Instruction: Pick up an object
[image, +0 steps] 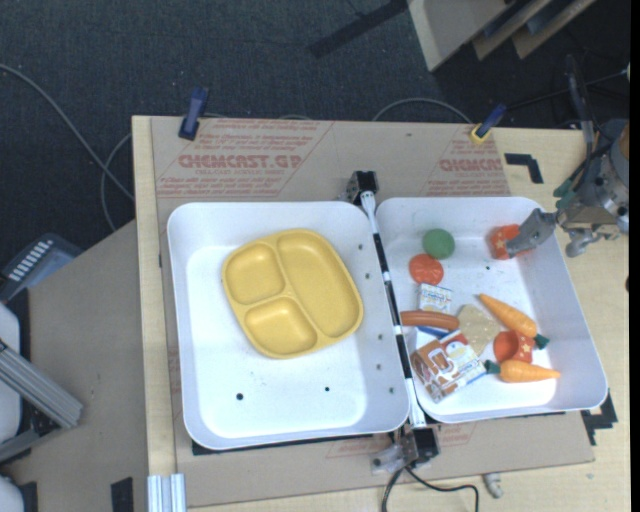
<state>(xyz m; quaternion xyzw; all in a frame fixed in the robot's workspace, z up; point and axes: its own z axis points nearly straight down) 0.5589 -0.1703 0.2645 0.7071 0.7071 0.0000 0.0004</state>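
Note:
The right bin (560, 300) holds several toy foods. Among them are a green ball (437, 242), a red tomato (426, 269), a small white packet (434, 296), a sausage (428, 320), two orange carrots (508, 314) (527, 372) and a printed snack packet (450, 365). A red-orange piece (502, 240) lies near the bin's far right corner. My gripper (531, 233) reaches in from the right, low over that corner and right beside the red-orange piece. I see nothing held in it.
The left bin (200, 380) carries a yellow three-section plate (290, 293). A black divider rail (385, 290) runs between the two bins. Blue and yellow clips hold the cardboard sheet (300, 150) at the back.

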